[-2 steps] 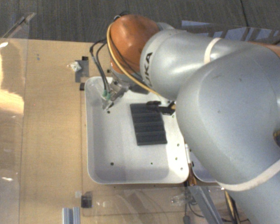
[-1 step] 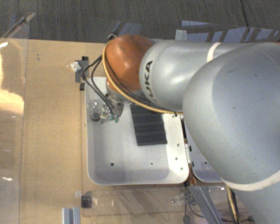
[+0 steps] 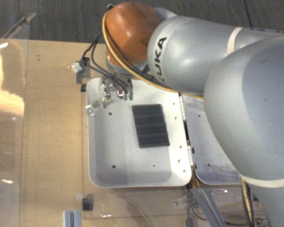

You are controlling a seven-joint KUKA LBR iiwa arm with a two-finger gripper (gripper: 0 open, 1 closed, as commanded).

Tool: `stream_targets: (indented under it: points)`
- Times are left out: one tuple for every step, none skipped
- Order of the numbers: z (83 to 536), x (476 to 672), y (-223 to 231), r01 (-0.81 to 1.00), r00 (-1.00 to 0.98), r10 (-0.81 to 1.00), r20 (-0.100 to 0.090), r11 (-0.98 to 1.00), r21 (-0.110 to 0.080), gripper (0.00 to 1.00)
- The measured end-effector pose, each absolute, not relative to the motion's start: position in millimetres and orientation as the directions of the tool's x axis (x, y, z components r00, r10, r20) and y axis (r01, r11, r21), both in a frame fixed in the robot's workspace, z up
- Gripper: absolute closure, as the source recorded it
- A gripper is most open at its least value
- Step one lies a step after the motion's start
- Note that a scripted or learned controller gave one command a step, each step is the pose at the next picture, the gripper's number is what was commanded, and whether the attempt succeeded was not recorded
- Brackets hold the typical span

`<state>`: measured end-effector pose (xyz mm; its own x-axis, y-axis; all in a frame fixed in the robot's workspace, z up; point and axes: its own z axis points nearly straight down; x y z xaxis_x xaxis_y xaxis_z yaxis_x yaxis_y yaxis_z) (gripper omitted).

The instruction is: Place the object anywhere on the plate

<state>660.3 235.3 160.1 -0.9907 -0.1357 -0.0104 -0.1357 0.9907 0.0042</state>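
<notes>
A dark, ribbed rectangular plate (image 3: 150, 125) lies flat in the middle of the left bin (image 3: 109, 160). My gripper (image 3: 114, 92) hangs over the bin's far left corner, up and to the left of the plate and apart from it. Just below and left of the gripper, a small pale, glassy thing (image 3: 90, 110) sits at the bin's left rim; what it is cannot be made out. The grey arm and its orange band (image 3: 130, 30) hide the bin's far edge.
The right bin (image 3: 213, 167) is mostly covered by the arm. A small dark block (image 3: 87, 203) and a clear bracket (image 3: 72, 217) sit on the wooden bench in front of the left bin. Black cables (image 3: 87, 63) run off the wrist.
</notes>
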Motion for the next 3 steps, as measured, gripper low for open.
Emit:
stream_targets:
  points:
    - [124.7,632.9,222.4,-0.531,-0.847,-0.531,-0.011,0.847,0.001,1.00]
    - [117.0,628.7,236.6,-0.845,-0.534,-0.845,-0.011,0.534,-0.003,1.00]
    - [154.6,663.7,225.4,-0.535,-0.845,-0.535,-0.012,0.845,0.000,1.00]
